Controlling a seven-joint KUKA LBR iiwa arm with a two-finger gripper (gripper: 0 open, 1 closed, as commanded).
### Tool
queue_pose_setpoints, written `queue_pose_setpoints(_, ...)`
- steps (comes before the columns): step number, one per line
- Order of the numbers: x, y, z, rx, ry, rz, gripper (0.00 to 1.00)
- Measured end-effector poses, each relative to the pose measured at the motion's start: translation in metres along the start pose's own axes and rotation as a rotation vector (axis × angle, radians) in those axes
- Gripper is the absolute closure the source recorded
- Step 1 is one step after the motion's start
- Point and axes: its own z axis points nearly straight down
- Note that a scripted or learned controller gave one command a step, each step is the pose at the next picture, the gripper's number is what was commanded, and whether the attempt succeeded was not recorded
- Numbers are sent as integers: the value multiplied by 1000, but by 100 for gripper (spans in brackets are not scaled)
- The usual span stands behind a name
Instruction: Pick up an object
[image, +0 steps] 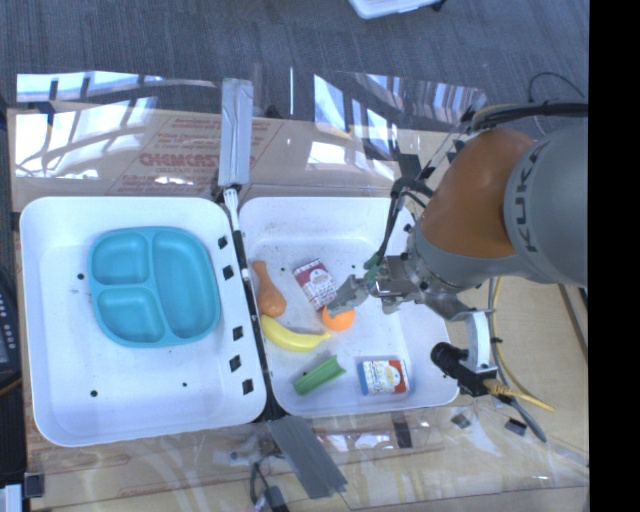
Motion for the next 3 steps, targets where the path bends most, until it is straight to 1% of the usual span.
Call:
queue_pose_setpoints(1, -35, 31, 127, -4, -2, -39, 0)
queue_pose_setpoints(2, -35, 31, 118, -2, -2, -44, 100)
queue_pose_setpoints(3, 42, 32, -14, -7, -1, -59, 100)
